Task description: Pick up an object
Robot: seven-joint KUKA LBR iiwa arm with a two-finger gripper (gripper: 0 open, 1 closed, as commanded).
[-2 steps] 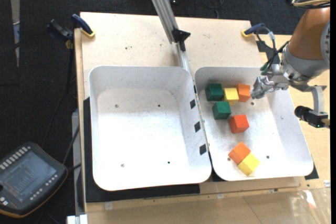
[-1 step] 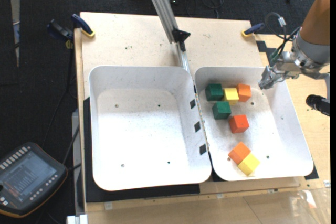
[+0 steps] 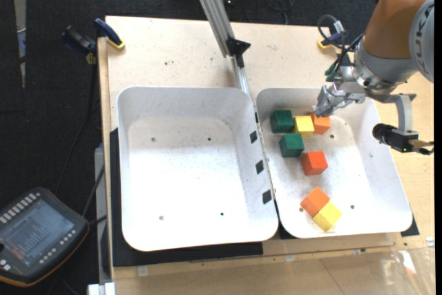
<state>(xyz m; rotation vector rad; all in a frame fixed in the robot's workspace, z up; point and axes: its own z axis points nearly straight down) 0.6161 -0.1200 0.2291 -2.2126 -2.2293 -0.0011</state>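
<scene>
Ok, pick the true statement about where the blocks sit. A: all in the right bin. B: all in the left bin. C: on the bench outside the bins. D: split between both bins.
A: the green blocks, yellow blocks and orange blocks all lie inside the right bin, with the gripper down at the cluster near its far end.

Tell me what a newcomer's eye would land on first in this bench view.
First, the cluster of coloured blocks in the right bin: two green blocks, a yellow block, orange blocks and a second yellow one. Next, the grey and orange arm reaching in from the right, its gripper low over the orange block at the cluster's far end. The left bin is a plain white contrast.
</scene>
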